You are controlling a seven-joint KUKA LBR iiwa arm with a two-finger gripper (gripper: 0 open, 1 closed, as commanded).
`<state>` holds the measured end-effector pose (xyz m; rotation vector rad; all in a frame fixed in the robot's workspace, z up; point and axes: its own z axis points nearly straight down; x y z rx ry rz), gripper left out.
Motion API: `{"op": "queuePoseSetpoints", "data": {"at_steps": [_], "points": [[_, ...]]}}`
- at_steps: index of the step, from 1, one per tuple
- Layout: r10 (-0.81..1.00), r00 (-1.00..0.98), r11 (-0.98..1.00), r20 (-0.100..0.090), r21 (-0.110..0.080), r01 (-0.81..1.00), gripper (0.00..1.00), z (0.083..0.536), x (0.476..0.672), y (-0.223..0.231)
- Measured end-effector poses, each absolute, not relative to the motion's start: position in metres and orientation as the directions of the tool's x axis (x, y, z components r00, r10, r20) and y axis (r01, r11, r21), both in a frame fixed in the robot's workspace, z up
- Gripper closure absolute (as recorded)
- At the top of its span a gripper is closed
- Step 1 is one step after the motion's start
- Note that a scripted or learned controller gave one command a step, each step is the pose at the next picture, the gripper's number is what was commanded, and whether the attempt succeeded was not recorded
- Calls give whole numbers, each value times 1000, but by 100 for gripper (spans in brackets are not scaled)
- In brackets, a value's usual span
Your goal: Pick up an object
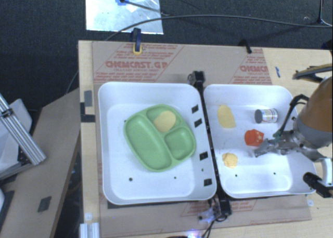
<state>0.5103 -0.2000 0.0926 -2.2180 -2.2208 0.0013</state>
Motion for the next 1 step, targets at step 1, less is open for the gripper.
{"op": "queuePoseSetpoints", "data": {"at_steps": [1], "points": [[1000, 0, 0, -2, 3, 1000, 100, 106, 512, -201]]}}
